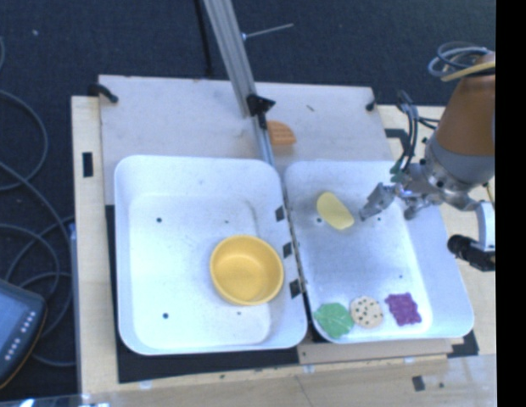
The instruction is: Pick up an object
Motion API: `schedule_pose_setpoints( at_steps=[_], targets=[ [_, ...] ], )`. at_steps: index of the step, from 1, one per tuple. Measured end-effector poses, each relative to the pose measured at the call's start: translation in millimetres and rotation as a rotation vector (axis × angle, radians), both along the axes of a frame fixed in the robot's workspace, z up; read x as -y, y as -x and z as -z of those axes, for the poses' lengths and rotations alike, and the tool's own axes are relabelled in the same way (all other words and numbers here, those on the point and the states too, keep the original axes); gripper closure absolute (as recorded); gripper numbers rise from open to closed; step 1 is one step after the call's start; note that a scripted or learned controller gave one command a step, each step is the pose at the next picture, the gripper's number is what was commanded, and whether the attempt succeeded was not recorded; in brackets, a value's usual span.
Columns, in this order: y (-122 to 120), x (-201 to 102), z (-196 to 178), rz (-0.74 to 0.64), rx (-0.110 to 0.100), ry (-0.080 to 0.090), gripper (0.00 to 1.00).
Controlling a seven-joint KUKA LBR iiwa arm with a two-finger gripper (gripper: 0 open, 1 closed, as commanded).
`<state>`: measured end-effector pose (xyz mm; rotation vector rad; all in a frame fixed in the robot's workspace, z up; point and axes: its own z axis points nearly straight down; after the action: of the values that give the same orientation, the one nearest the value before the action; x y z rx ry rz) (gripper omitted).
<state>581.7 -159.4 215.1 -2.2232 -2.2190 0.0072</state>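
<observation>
Reading task as not yet done: I see gripper (375, 203) low in right bin (433, 312), just beside pale yellow piece (334, 210), nothing between fingers; clench state unclear. Remaining: close on piece, lift. Yellow bowl (246, 269) in left bin (144, 227) untouched.

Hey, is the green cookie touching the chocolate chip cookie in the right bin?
Cannot tell. In the camera view the green cookie and chocolate chip cookie sit edge to edge, with no plain gap or overlap.

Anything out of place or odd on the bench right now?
One thing: an orange object lies on the bench behind the two bins, beside the metal pole, outside either bin. The yellow bowl sits upright in the left bin; nothing looks spilled.
</observation>
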Motion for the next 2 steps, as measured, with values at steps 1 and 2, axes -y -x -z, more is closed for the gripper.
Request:
schedule_pose_setpoints(
  at_steps=[1,2],
  targets=[
    [5.5,1.4,43.4,0.000,0.000,0.000,0.00],
    [3.4,1.5,29.6,0.003,0.008,-0.002,1.00]
  ],
)
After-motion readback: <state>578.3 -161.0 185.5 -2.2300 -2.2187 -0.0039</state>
